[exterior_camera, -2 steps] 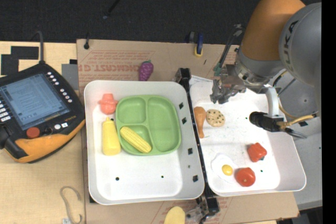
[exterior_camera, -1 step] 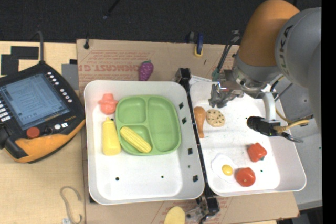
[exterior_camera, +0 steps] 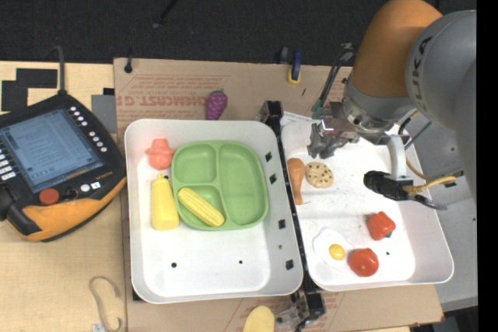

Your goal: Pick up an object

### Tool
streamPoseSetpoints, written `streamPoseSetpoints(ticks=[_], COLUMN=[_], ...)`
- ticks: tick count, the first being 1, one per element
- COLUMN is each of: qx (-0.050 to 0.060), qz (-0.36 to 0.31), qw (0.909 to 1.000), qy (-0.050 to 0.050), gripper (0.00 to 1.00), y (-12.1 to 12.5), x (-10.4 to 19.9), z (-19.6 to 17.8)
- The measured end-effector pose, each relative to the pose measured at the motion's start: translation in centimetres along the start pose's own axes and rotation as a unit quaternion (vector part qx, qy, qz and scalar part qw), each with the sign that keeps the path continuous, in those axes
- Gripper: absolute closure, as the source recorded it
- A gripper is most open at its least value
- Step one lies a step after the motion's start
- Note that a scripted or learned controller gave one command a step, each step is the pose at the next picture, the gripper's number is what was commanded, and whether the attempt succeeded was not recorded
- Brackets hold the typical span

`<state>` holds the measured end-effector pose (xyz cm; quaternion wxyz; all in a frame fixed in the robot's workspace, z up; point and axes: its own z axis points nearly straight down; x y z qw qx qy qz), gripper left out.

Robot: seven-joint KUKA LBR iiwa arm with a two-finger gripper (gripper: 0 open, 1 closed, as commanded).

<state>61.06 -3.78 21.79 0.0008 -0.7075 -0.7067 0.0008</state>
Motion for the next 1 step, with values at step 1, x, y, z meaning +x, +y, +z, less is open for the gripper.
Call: streamPoseSetpoints(ticks=[1], qx=[-0.001], qz=[0.000], qw=[1.0000], qy=[0.000], gripper=[1.00], y=[-0.33], x=[0.00], z=[-1.96])
